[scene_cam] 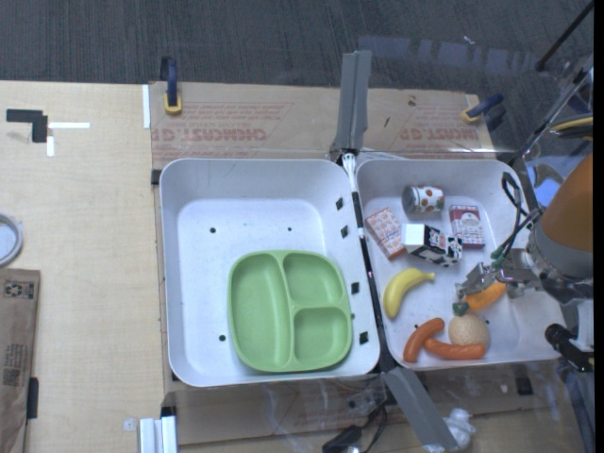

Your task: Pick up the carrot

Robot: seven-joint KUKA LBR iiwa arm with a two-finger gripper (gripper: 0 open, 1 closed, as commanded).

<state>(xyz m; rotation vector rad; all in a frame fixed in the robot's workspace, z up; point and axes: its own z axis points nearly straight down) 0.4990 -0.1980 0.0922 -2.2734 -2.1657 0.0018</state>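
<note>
1. Jaws pinch the carrot (485,296); gripper (481,285) sits low in the right bin (377,182), arm reaching from the right.
2. Carrot lies tilted, just above a tan ball (468,329), right of the banana (404,288).
3. Green plate (289,310) sits in the left bin (179,253).

Bright even overhead light – soft shadows, slight blur.

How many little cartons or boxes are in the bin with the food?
3, all in the right bin: a red-and-white box on the left, a red carton on the right, and a black-and-white carton between them. Others may be hidden under the arm.
</note>
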